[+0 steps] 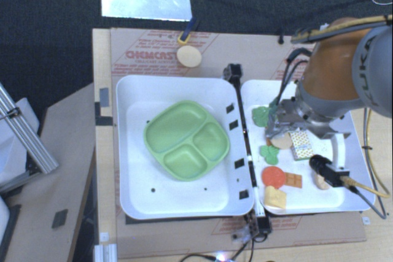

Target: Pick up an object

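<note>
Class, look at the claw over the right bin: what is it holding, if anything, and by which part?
It cannot be told: the claw is low among small food-shaped toys, its tips hidden.

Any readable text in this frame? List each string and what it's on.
"CHEMCAST": red print on the brown board under the bins, above the left bin.
"KU": dark letters on the arm's grey housing, cut off at the frame's edge.
Smaller red print beside and below "CHEMCAST": too blurred to read.
Red print on the board's front edge: too blurred to read.
Patterned card in the right bin: dots, no legible text.
</note>
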### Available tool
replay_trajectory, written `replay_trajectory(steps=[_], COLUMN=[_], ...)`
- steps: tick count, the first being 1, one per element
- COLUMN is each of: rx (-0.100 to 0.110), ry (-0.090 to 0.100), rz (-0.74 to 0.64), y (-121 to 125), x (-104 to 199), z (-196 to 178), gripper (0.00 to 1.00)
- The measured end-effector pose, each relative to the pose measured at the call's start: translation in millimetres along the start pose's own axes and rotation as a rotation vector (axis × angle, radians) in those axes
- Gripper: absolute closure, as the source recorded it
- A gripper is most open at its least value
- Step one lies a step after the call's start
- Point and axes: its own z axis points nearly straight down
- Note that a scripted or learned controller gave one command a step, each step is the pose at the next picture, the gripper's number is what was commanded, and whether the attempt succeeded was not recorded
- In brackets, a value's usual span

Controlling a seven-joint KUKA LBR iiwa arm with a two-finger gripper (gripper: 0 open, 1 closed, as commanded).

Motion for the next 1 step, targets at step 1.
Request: replay_trajectory(steps=[1], rx=[-0.004], ry=[0.0], rz=[-0.003], y=[10.6], x=[4.4], z=[2.9], gripper=[1.0])
